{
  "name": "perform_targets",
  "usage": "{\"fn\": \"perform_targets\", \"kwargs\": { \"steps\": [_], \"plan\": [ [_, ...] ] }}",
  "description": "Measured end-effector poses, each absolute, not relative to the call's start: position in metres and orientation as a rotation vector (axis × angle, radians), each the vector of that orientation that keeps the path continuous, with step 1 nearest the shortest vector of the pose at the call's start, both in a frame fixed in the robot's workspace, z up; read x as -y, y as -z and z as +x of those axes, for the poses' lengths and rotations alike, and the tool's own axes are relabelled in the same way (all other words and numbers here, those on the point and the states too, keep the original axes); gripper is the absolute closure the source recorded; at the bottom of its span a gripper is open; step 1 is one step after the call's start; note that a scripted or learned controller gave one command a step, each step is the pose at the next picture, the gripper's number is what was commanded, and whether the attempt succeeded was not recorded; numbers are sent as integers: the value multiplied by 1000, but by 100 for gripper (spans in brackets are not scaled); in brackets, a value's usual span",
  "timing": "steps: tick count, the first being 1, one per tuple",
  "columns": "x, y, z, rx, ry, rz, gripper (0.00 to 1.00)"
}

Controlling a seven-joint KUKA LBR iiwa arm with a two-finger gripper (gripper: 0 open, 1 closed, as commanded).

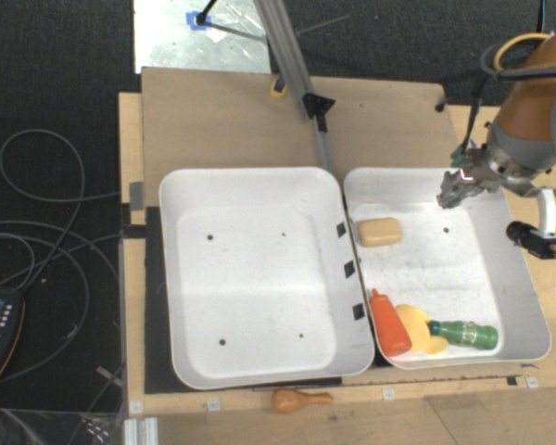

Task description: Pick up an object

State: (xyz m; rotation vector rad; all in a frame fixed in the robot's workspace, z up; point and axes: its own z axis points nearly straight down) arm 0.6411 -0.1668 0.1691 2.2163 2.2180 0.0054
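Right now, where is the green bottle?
The green bottle lies on its side in the right bin, near its front right corner, beside the yellow thing and the red bottle.

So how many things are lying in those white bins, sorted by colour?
Tan: 1, block
Red: 1, bottle
Yellow: 1, a rounded item I can't identify
Green: 1, bottle
Total: 4, all in the right bin
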Motion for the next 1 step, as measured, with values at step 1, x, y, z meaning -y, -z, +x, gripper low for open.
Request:
{"fn": "perform_targets", "kwargs": {
  "steps": [1],
  "plan": [
    [167,-224,643,-2220,-7,2211,100]
  ]
}}
